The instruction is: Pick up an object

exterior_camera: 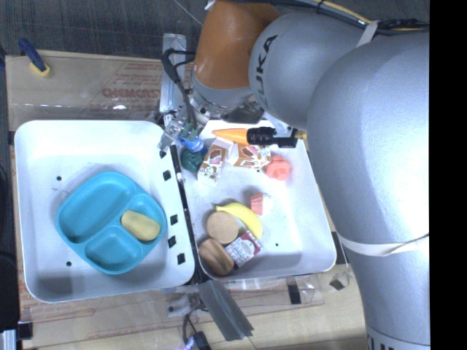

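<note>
Left of the pincer (177,131), whose state I cannot tell, a blue divided plate (87,217) holds a potato (141,225).

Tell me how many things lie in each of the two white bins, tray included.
Left bin: 2 (the blue divided plastic tray and the yellow oval lump in its right compartment)
Right bin: about 10 (an orange carrot, a yellow banana, a pink lump, small cartons, round brown pieces, a blue-capped bottle)
Total: about 12
</note>
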{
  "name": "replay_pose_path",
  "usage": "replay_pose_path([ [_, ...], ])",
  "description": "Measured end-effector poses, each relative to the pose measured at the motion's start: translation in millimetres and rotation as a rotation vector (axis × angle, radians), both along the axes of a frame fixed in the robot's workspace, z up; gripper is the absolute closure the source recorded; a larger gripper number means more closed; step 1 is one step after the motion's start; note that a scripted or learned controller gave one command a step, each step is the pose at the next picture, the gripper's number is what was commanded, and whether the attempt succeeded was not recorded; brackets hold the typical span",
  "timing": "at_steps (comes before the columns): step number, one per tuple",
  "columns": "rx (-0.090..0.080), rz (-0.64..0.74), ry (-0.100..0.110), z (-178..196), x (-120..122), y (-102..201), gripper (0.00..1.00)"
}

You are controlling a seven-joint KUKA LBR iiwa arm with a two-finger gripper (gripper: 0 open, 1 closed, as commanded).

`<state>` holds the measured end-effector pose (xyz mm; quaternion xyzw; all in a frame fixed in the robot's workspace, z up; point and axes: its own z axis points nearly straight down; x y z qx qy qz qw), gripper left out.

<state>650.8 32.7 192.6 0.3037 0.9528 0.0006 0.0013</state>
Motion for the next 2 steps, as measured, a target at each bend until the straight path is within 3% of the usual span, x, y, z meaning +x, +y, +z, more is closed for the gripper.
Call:
replay_pose_path([
  [1, -0.002, 0.147, 0.004, 0.0, -47.5, -45.8, 1.0],
  [2, -0.001, 0.192, -0.003, 45.2, -14.4, -7.4, 1.0],
])
